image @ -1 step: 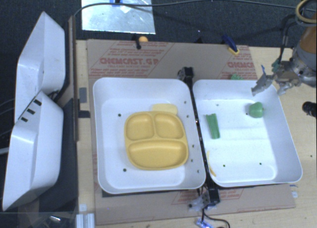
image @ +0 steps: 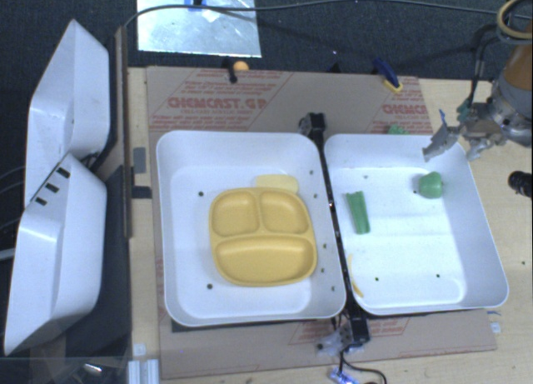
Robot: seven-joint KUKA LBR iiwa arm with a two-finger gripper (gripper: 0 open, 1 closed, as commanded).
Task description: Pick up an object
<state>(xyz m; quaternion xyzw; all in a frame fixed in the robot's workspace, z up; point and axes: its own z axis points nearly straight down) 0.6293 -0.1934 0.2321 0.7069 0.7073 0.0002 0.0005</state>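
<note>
In the right bin (image: 466, 278) a round green object (image: 430, 185) lies near the far right side, and a green stick-shaped piece (image: 358, 211) lies toward the bin's left. My gripper (image: 456, 146) hangs above the bin's far right corner, just up and right of the round green object. Its two fingers (image: 436, 147) are spread apart with nothing between them.
The left bin (image: 179, 207) holds a yellow divided plate (image: 262, 236) with a pale yellow piece (image: 276, 182) behind it. A thin yellow sliver (image: 354, 284) lies at the right bin's near left. Cables and a foil sheet (image: 198, 7) lie beyond the bins.
</note>
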